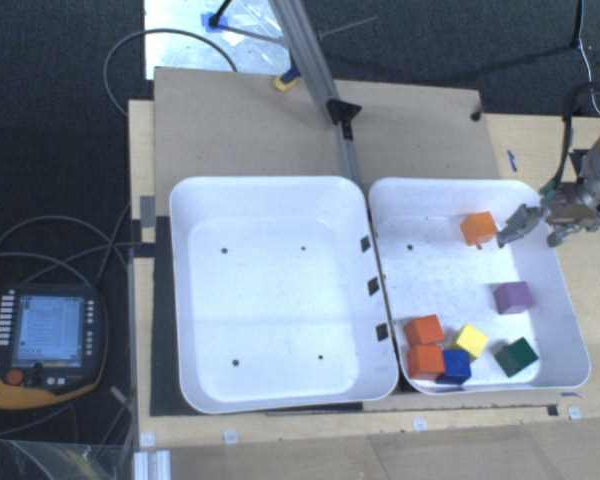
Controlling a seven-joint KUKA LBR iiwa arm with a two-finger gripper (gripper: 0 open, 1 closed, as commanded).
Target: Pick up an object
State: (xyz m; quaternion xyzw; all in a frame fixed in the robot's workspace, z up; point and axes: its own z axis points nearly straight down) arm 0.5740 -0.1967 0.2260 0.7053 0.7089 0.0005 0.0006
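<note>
Far to the left a grey and orange control pad [42,346] with a small screen lies on the dark floor, with black cables looping round it; next comes the brown tabletop [250,128], and on it sit 2 shallow white bins side by side; the left bin [195,203] shows just a few small dark dots on its floor; a grey pole [305,53] slants down from the top and ends near the place where the 2 bins meet; the right bin [420,203] has 6 blocks in it; low in its front corner 2 orange blocks [425,345] sit touching, 1 behind the other; a blue block [456,365] is just beside them at the front wall, and a yellow block [471,341] touches the blue one; a green block [517,356] sits near the front right corner, a little apart from the yellow one; a purple block [512,297] sits alone near the right wall; higher up, near the back of the bin, another orange block [478,228] sits by itself; just to its right is the tool [517,225], reaching in from the right edge; its grey fingers [510,230] point at this block and look very close to it, but I cannot tell if they are spread or pressed together, and no block sits between them.
</note>
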